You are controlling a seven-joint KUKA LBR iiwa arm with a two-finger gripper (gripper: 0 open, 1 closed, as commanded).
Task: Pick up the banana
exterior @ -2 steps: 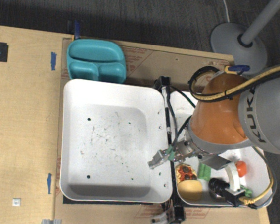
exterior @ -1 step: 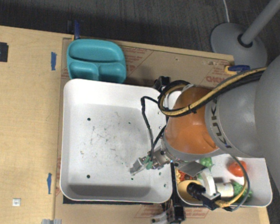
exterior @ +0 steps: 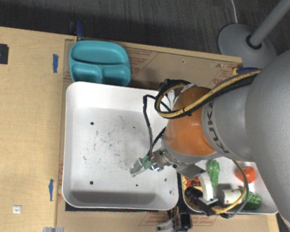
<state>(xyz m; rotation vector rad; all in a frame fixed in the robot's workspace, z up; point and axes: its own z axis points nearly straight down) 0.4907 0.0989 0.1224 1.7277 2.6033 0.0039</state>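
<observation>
Honestly can't tell where the banana lies or which way it points: the arm hides most of the right bin except a green thing and an orange one, and the gripper hangs over the left bin at its 4 o'clock, opening unreadable.

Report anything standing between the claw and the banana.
Cannot tell. The claw sits over the left bin, while the arm hides much of the right bin, so the banana's place is hidden.
</observation>
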